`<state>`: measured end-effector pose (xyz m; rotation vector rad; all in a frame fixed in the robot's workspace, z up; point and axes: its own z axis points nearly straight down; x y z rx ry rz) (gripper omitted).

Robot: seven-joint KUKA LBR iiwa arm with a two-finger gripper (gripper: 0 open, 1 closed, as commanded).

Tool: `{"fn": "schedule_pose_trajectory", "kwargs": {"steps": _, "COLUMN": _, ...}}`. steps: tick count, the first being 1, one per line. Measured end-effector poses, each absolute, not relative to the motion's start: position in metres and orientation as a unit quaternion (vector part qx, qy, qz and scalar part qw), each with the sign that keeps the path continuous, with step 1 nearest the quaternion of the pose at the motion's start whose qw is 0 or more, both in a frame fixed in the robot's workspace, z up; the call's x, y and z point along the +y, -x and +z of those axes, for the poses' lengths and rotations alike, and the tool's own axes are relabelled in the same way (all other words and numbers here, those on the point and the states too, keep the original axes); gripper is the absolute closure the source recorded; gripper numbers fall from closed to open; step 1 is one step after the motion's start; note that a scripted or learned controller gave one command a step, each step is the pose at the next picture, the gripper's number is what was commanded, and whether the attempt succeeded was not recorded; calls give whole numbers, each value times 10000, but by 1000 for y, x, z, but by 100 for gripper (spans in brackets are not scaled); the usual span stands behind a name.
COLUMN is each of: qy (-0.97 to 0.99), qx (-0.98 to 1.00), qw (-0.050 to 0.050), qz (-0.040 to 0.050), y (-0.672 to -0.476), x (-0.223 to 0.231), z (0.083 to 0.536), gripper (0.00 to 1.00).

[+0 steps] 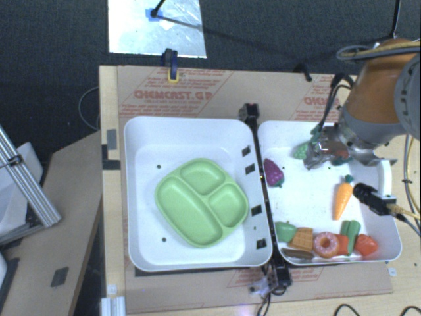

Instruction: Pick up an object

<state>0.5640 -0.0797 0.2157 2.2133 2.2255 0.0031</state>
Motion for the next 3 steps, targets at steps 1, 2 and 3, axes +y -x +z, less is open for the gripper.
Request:
{"fn": "schedule_pose_trajectory", "kwargs": {"steps": 1, "qy": -7043, "qx": 7099, "qw": 9, "qz": 14, "y": -591, "x": -32, "z": 211, "gripper": 100}}
{"fn": "schedule_pose_trajectory", "kwargs": {"steps": 2, "qy": -7039, "qx": 7103, "qw": 6, "qz": 17, "y": -601, "x": 24, "z": 221, "gripper": 100}}
{"fn": "schedule_pose_trajectory", "kwargs": {"steps": 3, "qy": -7049, "qx": 7093, "qw": 8, "qz": 16, "y": -623, "x": 53, "z": 235, "gripper": 100}}
